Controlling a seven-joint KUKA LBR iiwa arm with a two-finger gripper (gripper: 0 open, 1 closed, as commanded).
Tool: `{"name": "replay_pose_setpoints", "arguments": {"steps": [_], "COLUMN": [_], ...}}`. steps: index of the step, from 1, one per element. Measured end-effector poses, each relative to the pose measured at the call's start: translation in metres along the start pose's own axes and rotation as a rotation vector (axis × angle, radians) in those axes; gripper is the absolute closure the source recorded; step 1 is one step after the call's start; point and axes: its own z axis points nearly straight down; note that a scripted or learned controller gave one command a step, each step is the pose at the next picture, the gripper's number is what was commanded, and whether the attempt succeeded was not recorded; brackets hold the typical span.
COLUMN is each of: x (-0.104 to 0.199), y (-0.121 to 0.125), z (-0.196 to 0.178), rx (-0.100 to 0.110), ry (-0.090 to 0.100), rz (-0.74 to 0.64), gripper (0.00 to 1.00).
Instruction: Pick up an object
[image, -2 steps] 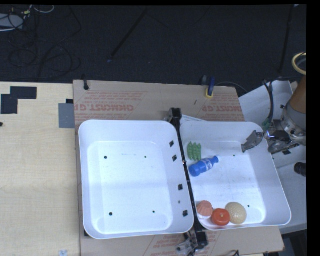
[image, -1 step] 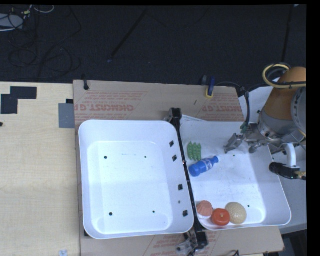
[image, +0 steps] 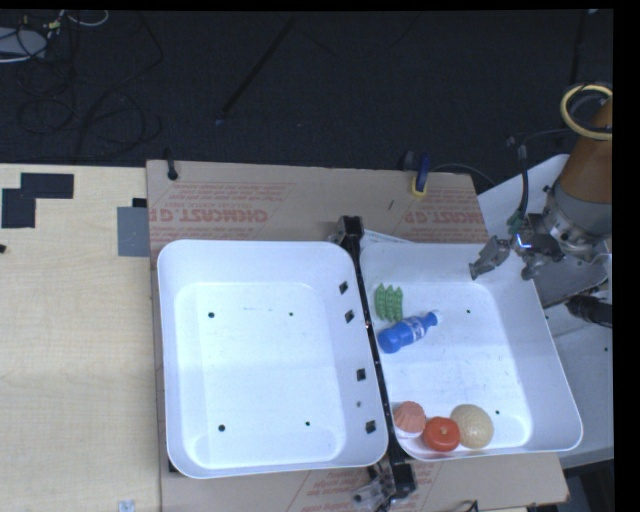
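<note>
Camera view is showing the jaws (image: 512, 250) hanging over the right bin's (image: 520, 340) upper right rim, spread open and holding nothing; the blue bottle (image: 406, 332) is lying well to their lower left, near the divider, its long axis tilting up toward them.
</note>
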Motion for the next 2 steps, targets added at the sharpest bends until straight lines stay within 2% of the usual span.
{"name": "replay_pose_setpoints", "arguments": {"steps": [1,2], "x": [0.0006,0.0002], "y": [-0.0652,-0.0624], "z": [0.0031,-0.0066], "rx": [0.011,0.009], "ry": [0.003,0.003], "rz": [0.004,0.002], "gripper": [0.0,1.0]}}
